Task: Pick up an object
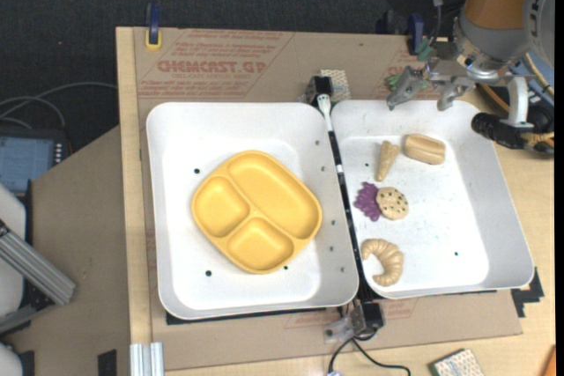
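- The left bin (167, 189) is carrying a yellow divided plate (256, 211).
- The right bin (476, 233) is offering a bread roll (424, 149), croissant (384, 260), cookie (393, 203), cone (387, 159) and purple piece (367, 200).
- The gripper (421, 92) is hovering spread open and empty above the bin's far rim; the approach step is in hand, so it is needing to descend over the roll.

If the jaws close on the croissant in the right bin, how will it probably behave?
The croissant looks like a moulded toy, so probably stiff and light. Its curved, tapering shape may let it slip or twist between flat jaws. It lies close to the right bin's near rim, which could hinder the approach.
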`<state>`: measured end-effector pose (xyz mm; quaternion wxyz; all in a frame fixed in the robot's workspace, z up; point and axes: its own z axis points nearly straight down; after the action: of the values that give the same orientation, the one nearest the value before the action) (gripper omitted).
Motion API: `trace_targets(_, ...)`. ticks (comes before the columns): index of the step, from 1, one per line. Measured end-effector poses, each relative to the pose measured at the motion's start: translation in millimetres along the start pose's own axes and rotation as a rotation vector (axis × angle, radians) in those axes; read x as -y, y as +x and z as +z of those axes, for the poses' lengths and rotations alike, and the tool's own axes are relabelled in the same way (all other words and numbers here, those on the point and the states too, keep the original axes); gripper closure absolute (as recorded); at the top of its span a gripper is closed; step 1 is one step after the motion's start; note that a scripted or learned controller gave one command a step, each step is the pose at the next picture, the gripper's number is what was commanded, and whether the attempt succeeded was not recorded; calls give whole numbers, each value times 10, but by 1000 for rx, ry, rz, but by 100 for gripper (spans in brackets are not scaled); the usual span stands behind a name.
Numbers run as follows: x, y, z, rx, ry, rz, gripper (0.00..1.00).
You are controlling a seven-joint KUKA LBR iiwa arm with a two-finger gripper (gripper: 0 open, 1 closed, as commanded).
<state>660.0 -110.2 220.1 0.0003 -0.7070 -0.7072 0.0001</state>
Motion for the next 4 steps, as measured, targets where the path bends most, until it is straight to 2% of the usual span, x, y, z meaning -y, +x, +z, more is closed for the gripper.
trace_targets(1,235,-315,1396,1,2,3,0)
trace_targets(2,190,-310,1193,5,-12,1,100)
trace_targets(3,194,-310,1203,5,-10,2,0)
trace_targets(4,-81,-694,1350,3,-6,1,0)
